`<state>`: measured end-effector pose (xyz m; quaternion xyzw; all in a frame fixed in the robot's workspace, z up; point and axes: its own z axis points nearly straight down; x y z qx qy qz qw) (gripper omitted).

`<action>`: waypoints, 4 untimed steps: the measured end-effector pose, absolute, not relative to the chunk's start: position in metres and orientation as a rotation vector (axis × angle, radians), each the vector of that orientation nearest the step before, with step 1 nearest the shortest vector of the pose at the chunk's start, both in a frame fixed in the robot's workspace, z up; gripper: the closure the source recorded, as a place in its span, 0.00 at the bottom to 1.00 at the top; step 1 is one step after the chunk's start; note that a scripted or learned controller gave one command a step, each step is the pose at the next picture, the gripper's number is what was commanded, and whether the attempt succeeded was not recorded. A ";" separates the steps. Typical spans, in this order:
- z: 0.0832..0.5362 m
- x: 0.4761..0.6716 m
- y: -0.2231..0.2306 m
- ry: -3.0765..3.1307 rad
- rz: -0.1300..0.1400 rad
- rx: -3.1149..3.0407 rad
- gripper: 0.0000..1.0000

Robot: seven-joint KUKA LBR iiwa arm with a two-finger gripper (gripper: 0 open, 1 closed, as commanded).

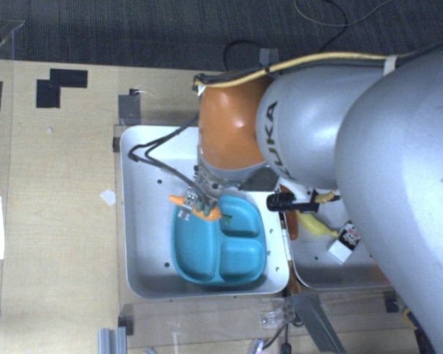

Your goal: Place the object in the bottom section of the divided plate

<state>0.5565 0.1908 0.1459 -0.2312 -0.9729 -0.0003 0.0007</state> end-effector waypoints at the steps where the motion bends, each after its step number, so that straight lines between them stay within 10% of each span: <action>1: 0.120 0.581 0.187 -3.130 -0.011 -0.390 1.00; 2: 0.126 0.506 0.145 -3.141 -0.003 0.037 1.00; 3: 0.127 0.507 0.145 -3.144 -0.005 0.036 0.00; 4: 0.127 0.507 0.145 -3.144 -0.005 0.036 0.00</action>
